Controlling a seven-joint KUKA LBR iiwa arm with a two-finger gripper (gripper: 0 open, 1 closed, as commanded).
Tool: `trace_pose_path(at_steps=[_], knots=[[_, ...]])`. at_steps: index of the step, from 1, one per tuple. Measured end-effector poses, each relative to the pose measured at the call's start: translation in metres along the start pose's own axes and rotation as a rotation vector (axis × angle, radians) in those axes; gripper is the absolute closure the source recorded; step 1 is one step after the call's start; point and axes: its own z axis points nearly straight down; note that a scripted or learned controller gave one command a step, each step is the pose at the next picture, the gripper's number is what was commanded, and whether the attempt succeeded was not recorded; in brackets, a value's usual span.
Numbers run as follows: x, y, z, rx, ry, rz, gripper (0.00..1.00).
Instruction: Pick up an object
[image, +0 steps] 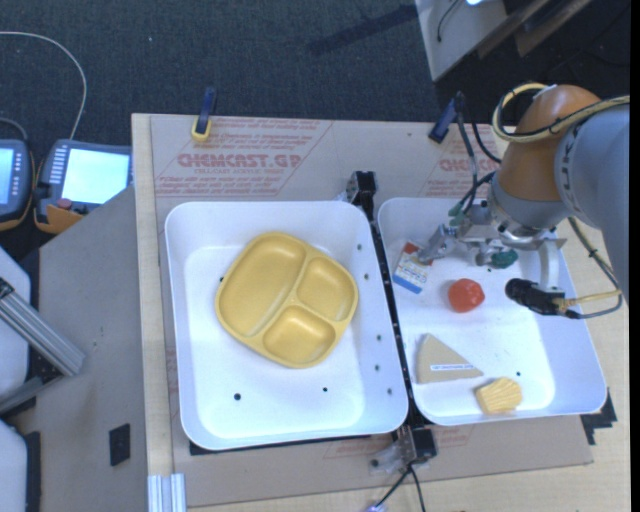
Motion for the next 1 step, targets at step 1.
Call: trace_pose_path(at_steps=[1], knots=[[0.0,0.0025,-0.0152,-0.009,-0.003,-0.002,1.0]])
